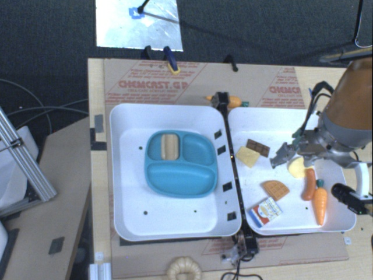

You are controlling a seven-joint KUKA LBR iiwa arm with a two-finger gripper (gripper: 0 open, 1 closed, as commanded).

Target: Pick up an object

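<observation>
Blue plastic is seen first on the left: a divided plate (179, 171) is set in the left bin (129, 214), with a pale tan block (169, 146) lying in its upper left compartment. Both bins are carried by the counter (145, 77). In the right bin (344, 220), a yellow cheese wedge (247, 156) and a dark brown bar (257, 147) are placed near the divider. Below them a waffle-like biscuit (274, 189) and a small red and white carton (266, 210) are found. Further right, two carrots (320, 204) lie side by side. The gripper (282, 157) is positioned low above a pale yellow piece (296, 168); its fingers are seen parted, with nothing between them.
</observation>
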